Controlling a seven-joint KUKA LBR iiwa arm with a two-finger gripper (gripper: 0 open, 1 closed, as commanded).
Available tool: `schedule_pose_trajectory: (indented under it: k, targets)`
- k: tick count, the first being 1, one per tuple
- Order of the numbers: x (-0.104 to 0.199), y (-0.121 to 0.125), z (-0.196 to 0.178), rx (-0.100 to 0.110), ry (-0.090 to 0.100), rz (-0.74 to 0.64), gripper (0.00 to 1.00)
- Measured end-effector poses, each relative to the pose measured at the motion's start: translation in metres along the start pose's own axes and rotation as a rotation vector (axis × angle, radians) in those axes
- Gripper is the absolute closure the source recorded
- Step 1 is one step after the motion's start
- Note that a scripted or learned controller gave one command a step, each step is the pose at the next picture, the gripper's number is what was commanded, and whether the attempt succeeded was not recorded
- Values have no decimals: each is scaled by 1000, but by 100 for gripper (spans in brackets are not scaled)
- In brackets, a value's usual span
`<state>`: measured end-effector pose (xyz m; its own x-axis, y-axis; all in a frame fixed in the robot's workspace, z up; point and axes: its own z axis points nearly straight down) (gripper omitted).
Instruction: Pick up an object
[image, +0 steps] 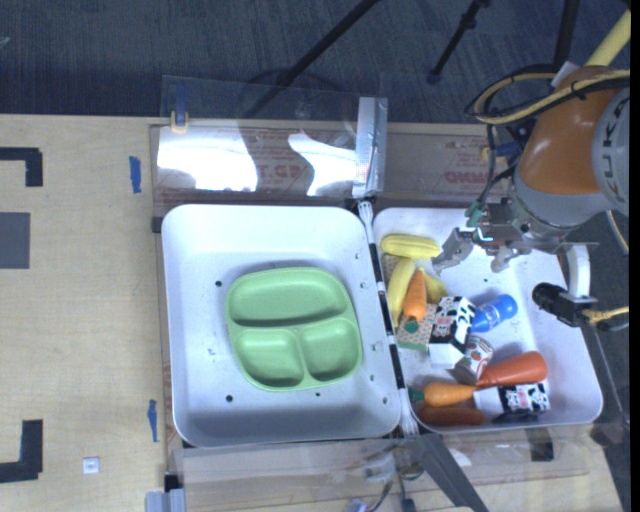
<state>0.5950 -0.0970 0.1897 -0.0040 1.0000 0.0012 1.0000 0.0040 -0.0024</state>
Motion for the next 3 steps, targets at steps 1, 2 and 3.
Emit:
schedule_pose_trajectory:
  k: [1,2,3]
  targets:
    - [-5,7,96,-19,-4,-153,0]
    - [-6,7,87,-19,-4,-152,100]
    - [1,-17,-32,-3,-2,-236,100]
